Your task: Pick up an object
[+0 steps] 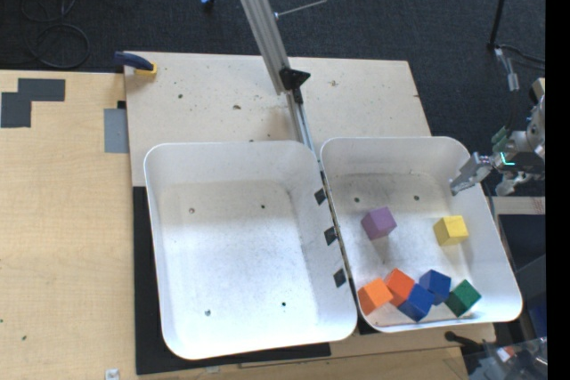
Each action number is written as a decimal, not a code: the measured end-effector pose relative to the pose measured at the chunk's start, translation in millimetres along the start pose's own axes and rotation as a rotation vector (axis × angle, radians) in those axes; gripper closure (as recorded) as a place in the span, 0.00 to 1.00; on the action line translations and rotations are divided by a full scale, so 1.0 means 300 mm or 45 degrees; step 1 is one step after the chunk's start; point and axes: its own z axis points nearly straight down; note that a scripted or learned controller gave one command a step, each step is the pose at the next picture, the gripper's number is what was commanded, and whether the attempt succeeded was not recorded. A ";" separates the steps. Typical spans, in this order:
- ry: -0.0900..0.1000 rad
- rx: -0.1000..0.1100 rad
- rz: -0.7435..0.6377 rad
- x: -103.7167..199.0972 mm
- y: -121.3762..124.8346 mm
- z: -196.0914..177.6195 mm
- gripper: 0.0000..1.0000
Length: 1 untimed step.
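The right bin point(392, 154) holds several small blocks. A purple block point(378, 223) lies near its middle and a yellow block point(451, 230) toward its right wall. At the front sit two orange blocks point(386, 289), two blue blocks point(426, 294) and a green block point(463, 297), packed close together. My gripper point(485, 172) hangs at the right bin's right rim, above and right of the yellow block, with nothing between its fingers that I can make out.
The left bin point(178, 157) stands beside the right one, with black clips along the shared wall. A slanted aluminium bar point(263, 18) rises behind the bins. A blue and yellow clamp point(136, 63) sits at the bench's back left corner.
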 end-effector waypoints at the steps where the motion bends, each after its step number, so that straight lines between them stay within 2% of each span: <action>1: -0.001 -0.005 0.000 0.000 0.002 -0.006 0.00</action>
